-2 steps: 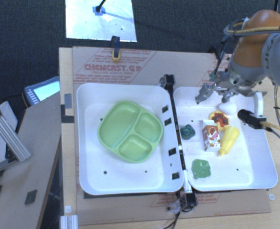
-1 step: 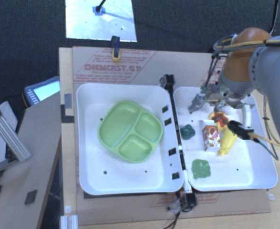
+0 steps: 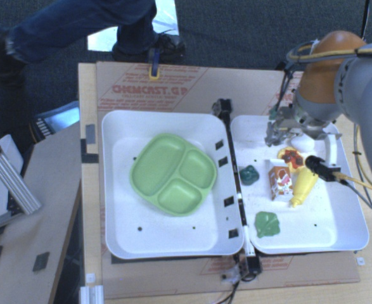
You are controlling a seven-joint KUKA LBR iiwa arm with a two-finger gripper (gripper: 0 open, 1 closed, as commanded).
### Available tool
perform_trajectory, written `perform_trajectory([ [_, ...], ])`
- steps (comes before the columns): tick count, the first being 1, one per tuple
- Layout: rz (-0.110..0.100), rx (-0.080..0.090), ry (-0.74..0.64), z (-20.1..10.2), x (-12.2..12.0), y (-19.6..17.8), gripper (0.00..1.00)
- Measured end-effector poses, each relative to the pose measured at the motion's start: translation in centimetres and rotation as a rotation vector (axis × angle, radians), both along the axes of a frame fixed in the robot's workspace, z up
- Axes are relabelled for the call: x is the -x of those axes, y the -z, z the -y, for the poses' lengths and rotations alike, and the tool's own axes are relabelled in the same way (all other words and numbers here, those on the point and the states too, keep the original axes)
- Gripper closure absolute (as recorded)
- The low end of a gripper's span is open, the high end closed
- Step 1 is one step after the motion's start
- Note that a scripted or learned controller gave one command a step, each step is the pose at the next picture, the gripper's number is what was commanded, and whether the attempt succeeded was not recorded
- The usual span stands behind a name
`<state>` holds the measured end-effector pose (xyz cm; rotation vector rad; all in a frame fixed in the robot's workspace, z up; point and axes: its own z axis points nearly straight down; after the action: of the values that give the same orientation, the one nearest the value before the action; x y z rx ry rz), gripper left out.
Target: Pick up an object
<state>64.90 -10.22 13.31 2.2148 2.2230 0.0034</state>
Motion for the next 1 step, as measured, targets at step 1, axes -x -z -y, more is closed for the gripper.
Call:
perform_trajectory([
  [1,0.001,-0.001,-0.001,-0.77,0.54,-5.20,1.00],
])
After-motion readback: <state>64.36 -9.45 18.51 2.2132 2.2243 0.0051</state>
